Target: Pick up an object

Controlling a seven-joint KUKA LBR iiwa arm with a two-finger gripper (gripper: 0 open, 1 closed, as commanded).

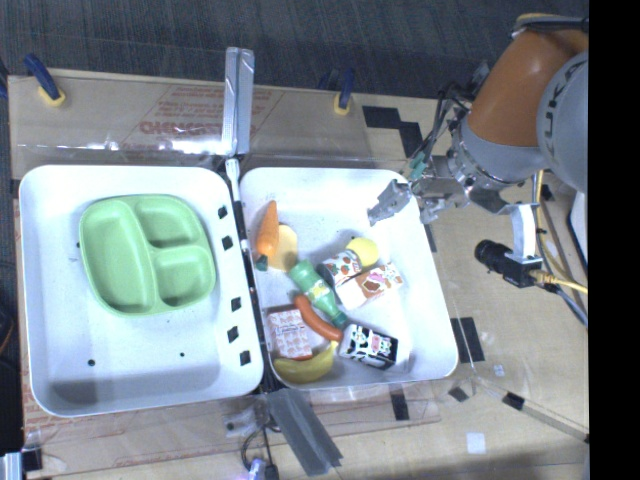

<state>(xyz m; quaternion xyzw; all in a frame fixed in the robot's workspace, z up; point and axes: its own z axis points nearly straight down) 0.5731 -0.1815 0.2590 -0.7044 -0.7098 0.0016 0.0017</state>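
Observation:
The right bin (330,190) holds a pile of toy food. An orange carrot (267,228) lies at its left wall beside a pale yellow piece (288,240). Toward the middle are a green bottle (316,290), a yellow lemon (363,251), two small printed cartons (368,283) and a red sausage (318,321). A banana (305,366), a flat snack packet (289,334) and a black-and-white carton (370,347) lie along the front. My gripper (405,206) hovers over the bin's upper right corner, above and right of the lemon, open with nothing between its fingers.
The left bin (50,368) holds a green divided tray (150,253). A grey metal bar (238,108) stands upright behind the divider between the bins. Bare white floor shows in the right bin's back part.

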